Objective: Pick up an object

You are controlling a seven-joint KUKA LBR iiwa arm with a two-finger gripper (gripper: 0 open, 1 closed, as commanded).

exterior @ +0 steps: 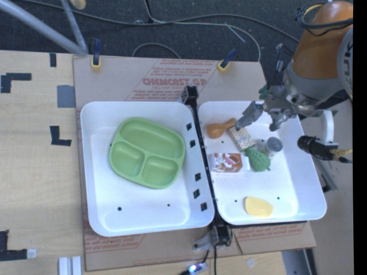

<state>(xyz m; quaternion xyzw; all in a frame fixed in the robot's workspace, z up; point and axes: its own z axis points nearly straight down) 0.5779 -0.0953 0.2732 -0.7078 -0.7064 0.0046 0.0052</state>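
Red print on the cardboard sheet (166, 76) under the bins — upside down from this view, largest line reading roughly "CHEMCAST GP", smaller lines above and below too fine to make out. More red print along the sheet's near edge, below the left bin — illegible. Part of a dark letter, perhaps "K" or "U", at the frame's right edge on the arm (350, 53). Red-and-white printing on a small packet (227, 162) in the right bin (309, 202), unreadable.
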